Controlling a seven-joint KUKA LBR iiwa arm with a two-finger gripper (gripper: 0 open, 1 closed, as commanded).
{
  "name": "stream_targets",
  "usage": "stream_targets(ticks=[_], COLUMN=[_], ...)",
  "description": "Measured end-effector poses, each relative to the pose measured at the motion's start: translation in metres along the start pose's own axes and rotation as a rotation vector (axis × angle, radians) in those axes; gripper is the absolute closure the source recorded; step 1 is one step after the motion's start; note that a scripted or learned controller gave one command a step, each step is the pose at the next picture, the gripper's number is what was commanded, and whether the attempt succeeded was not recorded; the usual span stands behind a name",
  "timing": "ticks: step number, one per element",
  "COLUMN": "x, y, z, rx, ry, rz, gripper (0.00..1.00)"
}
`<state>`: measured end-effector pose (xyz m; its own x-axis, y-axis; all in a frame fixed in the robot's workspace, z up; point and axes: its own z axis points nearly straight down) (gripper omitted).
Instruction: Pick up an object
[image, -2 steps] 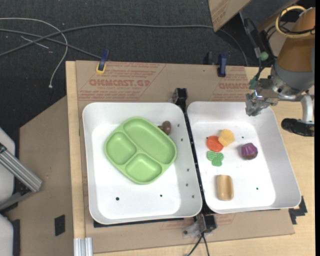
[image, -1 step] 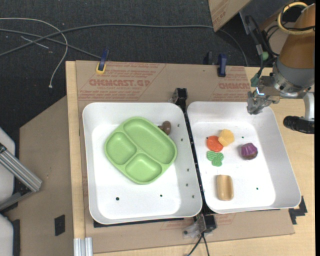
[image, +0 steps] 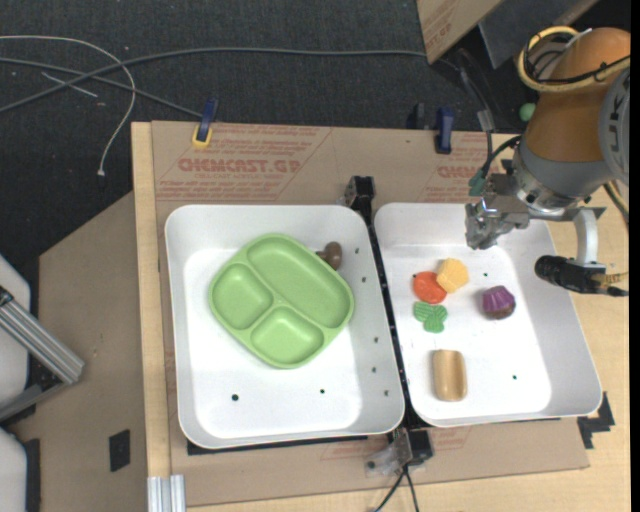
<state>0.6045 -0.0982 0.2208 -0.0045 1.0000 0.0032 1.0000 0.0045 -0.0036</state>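
Approach step, judged: the hand (image: 486, 232) hovers over the far part of the right bin (image: 560, 395); whether it is open or closed cannot be told. Candidate objects lie near it: yellow piece (image: 453, 273), red piece (image: 430, 288), purple piece (image: 497, 302), green piece (image: 432, 317), tan cylinder (image: 449, 374). The purple piece and the cylinder stand apart, offering room; the others cluster, touching.

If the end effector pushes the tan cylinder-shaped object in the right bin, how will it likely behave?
The tan cylinder lies on its side, so a sideways push would probably roll it across the right bin. It looks like smooth plastic, so it may be light and a bit slippery. It seems rigid, not floppy.
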Motion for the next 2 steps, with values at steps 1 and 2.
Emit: stream_targets(ticks=[1, 2], x=[0.049, 0.096], y=[-0.018, -0.041], z=[-0.012, -0.019], rx=[-0.002, -0.001], ry=[0.000, 0.001], rz=[-0.001, -0.001], gripper=[1.00, 1.00])
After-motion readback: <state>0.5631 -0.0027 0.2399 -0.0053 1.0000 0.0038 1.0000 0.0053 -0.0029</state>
